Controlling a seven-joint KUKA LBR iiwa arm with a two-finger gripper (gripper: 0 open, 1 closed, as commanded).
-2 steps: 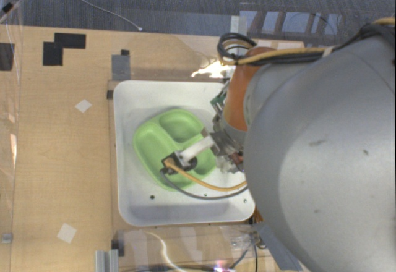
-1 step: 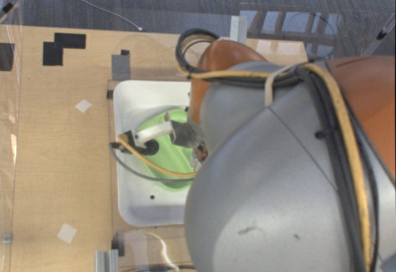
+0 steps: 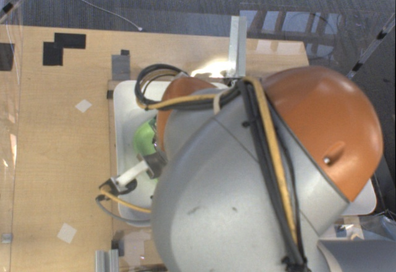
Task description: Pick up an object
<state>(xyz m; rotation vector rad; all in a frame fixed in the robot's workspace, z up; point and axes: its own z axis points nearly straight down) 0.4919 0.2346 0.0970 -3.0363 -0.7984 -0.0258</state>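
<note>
The big grey arm (image 3: 247, 203) with its orange band (image 3: 328, 135) leans low over the white bin (image 3: 124, 107) and covers most of it. The gripper (image 3: 156, 163) is down in the bin, tucked under the arm. I cannot tell if it is wide or narrow. I also cannot tell if it holds anything.

A small green thing (image 3: 145, 136) sits just beside the gripper. It is on the side away from the arm, a bit toward the far wall of the bin. Only part of it peeks out past the arm. It looks round and smooth, a bit like a toy ball or a toy fruit, but I can't say for sure what it is. It may touch the gripper or just be near it, because the arm hides that spot.

I think the green thing is light and easy to lift. If it is as round and smooth as it looks, it could roll away or pop out of a grip. The best place to take it is across its middle, at the fattest part, squeezed from two sides. It might be soft, so a gentle squeeze is safer than a hard one. The bin wall is close beyond it, so there is not much room on that side.
</note>
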